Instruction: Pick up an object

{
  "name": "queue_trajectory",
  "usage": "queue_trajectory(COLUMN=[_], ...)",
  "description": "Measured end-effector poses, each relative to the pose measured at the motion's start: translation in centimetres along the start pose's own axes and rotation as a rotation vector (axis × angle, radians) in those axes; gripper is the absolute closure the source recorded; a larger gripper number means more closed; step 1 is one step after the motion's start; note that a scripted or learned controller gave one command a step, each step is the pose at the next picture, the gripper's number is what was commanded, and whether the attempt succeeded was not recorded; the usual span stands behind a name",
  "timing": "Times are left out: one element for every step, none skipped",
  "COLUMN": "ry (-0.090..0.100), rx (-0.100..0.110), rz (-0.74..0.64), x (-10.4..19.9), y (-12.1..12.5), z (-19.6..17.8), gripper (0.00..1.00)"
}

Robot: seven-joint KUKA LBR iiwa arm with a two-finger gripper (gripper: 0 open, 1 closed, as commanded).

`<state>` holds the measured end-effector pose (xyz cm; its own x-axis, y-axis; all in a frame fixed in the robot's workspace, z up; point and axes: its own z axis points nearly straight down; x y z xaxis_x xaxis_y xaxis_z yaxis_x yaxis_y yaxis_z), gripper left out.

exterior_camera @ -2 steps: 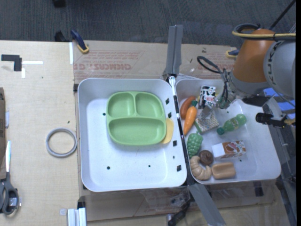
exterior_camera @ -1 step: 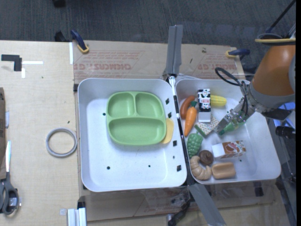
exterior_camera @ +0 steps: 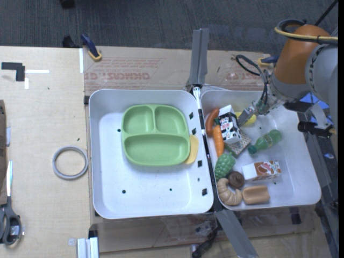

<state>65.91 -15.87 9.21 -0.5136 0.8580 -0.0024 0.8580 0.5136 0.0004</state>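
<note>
Starting nearest: tan bread-roll toy (exterior_camera: 255,194), pale croissant toy (exterior_camera: 229,194) and brown doughnut toy (exterior_camera: 235,179) crowd the near edge of the right white plastic bin (exterior_camera: 303,160).
Next row back: small red-and-white carton (exterior_camera: 262,170) lies just behind the roll, with a knobbly green vegetable toy (exterior_camera: 224,163) to its left.
Middle: green plastic bottle toy (exterior_camera: 266,140) lies on its side, tilted, right of a black-and-white cow-print carton (exterior_camera: 229,127).
Left wall of right bin: long orange carrot toy (exterior_camera: 215,133) lies along it, touching the cow-print carton.
Pincer: grey two-finger gripper (exterior_camera: 248,114) sits low at the far part of the right bin, just right of the cow-print carton and near a small yellow piece (exterior_camera: 248,119).
Pincer state: cannot tell whether it is wide or narrow; nothing visibly held.
Arm: grey arm with orange band (exterior_camera: 301,52) slants in from the far right corner.
Open room: bare white floor runs along the right side of the right bin, beyond the bottle toy.
Left white plastic bin (exterior_camera: 107,192): green three-part divided plate (exterior_camera: 156,135) in its far half, a yellow piece (exterior_camera: 193,148) at the plate's right edge; near half bare.
Bench: grey tape ring (exterior_camera: 70,162) lies left of the bins, well apart from the pincer.
</note>
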Motion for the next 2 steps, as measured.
queue_trajectory(ry=[-0.003, -0.001], rx=[-0.001, 0.0], rz=[-0.003, 0.291], x=[-0.1, 3.3], y=[0.0, 2.0], z=[-1.0, -11.9], gripper=[1.0, 1.0])
